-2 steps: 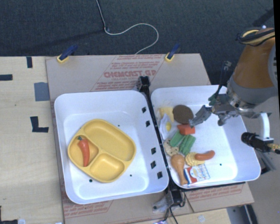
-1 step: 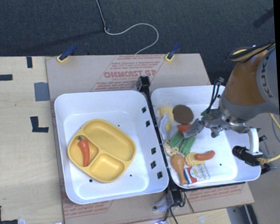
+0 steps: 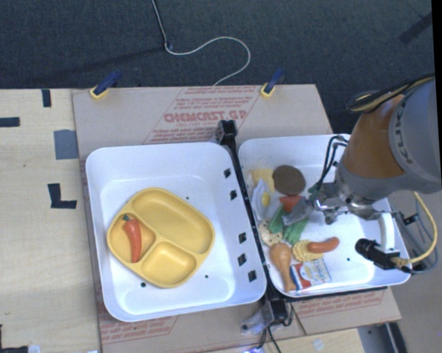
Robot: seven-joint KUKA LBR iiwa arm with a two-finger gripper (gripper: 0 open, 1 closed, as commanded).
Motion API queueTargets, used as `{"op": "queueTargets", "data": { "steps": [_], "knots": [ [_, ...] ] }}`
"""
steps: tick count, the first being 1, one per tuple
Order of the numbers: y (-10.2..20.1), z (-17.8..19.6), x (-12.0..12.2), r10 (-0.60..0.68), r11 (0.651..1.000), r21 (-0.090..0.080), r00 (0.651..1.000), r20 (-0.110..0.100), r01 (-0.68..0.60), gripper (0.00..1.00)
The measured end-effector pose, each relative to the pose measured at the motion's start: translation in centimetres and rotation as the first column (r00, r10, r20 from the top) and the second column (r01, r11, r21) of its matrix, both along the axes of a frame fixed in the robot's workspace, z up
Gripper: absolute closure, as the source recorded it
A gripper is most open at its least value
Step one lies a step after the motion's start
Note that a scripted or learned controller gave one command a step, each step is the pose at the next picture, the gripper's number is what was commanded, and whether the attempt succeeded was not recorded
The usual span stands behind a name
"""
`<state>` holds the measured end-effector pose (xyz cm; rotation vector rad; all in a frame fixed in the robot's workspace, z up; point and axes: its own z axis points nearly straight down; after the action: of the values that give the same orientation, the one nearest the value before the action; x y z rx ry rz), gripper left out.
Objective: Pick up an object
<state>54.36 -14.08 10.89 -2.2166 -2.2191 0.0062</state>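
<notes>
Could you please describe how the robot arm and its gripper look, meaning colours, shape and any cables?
The arm is a thick, rounded grey body with a broad orange band above the wrist. Below the band comes a grey metallic wrist section, and the gripper is small, of silver and dark parts. A thin black cable loops beside the wrist. A yellowish cable curves near a black and white attachment.

Cardboard sheet (image 3: 202, 113) under the bins, white cable (image 3: 205, 46) on dark carpet, blue-yellow clamps (image 3: 105, 84)

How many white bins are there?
2. The left bin holds a yellow tray with an orange pepper. The right bin holds a pile of toy food, with the arm over it.
</notes>
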Motion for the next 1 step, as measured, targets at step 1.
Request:
{"op": "queueTargets", "data": {
  "steps": [1],
  "knots": [
    [-0.03, -2.47, 0.07, 0.0, 1.0, -0.004, 1.0, 0.008, 0.0, 0.0]
  ]
}}
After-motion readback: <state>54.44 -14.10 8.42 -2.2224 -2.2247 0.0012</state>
